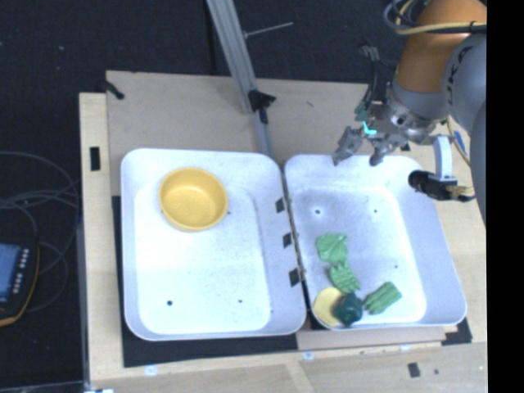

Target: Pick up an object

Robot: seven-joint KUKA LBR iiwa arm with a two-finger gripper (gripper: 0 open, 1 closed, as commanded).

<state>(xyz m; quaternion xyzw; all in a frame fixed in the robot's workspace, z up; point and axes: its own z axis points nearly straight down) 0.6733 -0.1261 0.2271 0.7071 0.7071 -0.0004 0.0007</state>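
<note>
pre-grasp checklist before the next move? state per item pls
1. Hand open, nothing between fingers: ok.
2. Hand over a target: not ok, it hangs at the right bin's far edge.
3. Targets in view: ok, green pieces, a dark teal object and a small yellow item sit clustered in that bin's near corner.
4. Targets separated: not ok, several touch or overlap.
5. Yellow bowl in the left bin, standing alone: ok.

Two bins are set side by side on the bench (344, 97). In the left bin (196, 301), a bowl (193, 198) is placed toward the far left. In the right bin (426, 252), a cluster of small objects (348, 285) is gathered at the near edge. The gripper (359, 155) is positioned over the right bin's far rim.
</note>
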